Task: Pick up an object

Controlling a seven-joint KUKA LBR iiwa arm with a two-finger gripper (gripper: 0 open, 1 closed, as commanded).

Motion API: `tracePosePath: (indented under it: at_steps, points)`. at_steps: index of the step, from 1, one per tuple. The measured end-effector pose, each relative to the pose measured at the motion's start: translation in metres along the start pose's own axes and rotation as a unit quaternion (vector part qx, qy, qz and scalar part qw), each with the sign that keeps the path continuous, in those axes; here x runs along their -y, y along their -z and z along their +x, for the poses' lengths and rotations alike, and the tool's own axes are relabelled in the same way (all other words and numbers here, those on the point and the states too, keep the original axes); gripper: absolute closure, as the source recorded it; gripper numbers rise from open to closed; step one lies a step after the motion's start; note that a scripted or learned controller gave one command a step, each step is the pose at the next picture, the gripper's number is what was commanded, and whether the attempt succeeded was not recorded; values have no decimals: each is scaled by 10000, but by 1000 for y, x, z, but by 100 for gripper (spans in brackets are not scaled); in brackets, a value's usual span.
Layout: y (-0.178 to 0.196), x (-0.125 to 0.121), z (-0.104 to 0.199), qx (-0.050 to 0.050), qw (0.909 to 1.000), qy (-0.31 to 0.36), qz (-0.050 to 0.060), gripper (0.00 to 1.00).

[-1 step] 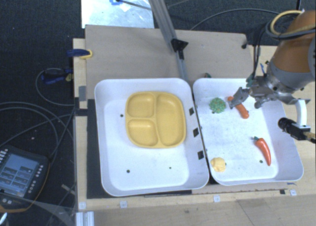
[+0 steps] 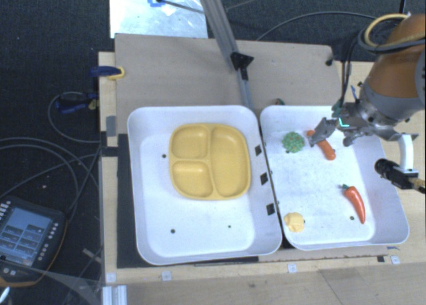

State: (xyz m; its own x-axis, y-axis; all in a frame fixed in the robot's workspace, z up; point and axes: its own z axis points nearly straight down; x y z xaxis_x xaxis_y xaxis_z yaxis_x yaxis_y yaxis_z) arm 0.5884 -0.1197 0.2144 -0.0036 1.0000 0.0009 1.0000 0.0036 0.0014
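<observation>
A robot arm [image 2: 399, 64] with a rounded orange section near the top and a smooth grey wrist housing below it. A yellow cable loops over the orange part, alongside thin black cables. A small teal light glows on the grey wrist. The gripper [image 2: 338, 134] is grey metal, ending in two slim fingers [image 2: 324, 128]. A white bracket with a black part juts from the side.

The grey KUKA arm with its orange band above the wrist [image 2: 398, 64] reaches in from the right edge of the camera view, its wrist angled downward and to the left. The grey two-finger gripper [image 2: 337, 134] hangs below it with its fingers [image 2: 324, 130] spread apart, nothing between them.
</observation>
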Motion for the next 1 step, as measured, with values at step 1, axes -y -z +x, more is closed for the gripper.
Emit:
tracePosePath:
  at_steps: [1]
  points:
    - [-47,-9,1,5,10000,-1,18,0]
